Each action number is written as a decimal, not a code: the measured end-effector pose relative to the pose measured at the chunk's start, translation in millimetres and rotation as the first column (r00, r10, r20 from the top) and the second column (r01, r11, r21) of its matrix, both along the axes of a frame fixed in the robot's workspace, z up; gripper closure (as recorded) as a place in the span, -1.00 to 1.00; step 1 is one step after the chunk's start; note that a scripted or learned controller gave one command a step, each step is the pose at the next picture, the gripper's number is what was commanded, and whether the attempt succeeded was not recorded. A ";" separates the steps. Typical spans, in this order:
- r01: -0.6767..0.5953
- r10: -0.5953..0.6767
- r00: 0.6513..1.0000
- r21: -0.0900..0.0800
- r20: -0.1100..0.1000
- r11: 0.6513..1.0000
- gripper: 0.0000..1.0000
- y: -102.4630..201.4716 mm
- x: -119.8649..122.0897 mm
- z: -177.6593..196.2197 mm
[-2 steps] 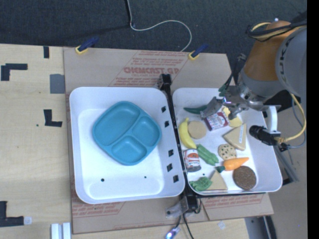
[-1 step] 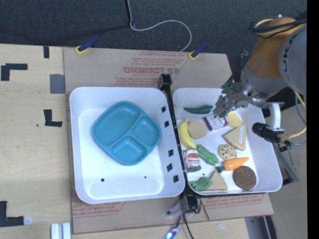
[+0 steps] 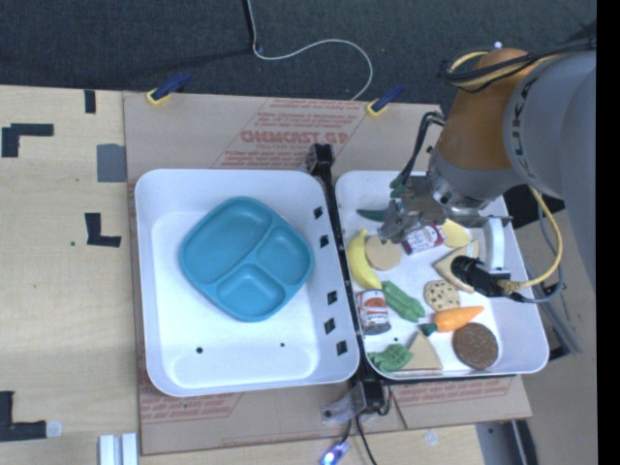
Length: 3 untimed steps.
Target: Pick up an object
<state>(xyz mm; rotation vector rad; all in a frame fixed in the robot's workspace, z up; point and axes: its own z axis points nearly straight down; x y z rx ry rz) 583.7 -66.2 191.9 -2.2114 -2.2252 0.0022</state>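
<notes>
The grey arm with its orange band is reaching in over the right bin (image 3: 531, 356), and its pincer (image 3: 405, 219) is hanging low at the bin's far left part, just above the toy food. I cannot tell from this angle whether it is holding anything or how it is set.

The toy pieces are lying crowded in the right bin. A banana (image 3: 361, 263) is lying along the left wall, with a pale round slice (image 3: 384, 255) touching it just beneath the pincer. A small red-and-white packet (image 3: 423, 239) is sitting right beside the pincer. Toward the near edge a small can (image 3: 374, 311) is resting by a green pickle (image 3: 403, 300), and a carrot (image 3: 455, 319) is lying next to a brown round cookie (image 3: 476, 346). A green leafy piece (image 3: 391, 358) is sitting in the near left corner.

In the left bin (image 3: 155, 260), a blue divided plate (image 3: 246, 257) is lying flat.
</notes>
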 end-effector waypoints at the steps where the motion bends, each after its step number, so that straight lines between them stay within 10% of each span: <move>1: -0.005 0.005 1.000 0.002 0.009 1.000 1.00 87.9 -56.9 86.1; 2: 0.009 -0.009 1.000 -0.003 0.013 1.000 1.00 40.3 -100.6 180.7; 3: 0.000 0.000 1.000 -0.002 -0.011 1.000 1.00 109.5 -102.6 54.7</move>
